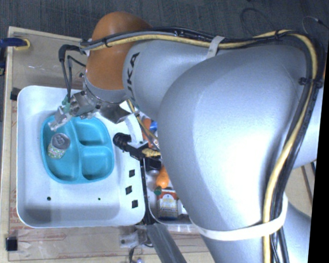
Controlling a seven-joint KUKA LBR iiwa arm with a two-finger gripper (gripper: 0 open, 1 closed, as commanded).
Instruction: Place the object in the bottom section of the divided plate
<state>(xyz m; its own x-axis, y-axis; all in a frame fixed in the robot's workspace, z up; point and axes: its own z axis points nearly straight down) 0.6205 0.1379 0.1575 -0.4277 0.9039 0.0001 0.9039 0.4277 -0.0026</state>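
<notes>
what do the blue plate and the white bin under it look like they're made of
Blue plate: probably moulded plastic, going by its even colour, rounded dividers and soft sheen.
White bin: likely plastic too, smooth and matt, with rounded corners and a curved rim, though painted metal can't be ruled out.
</notes>
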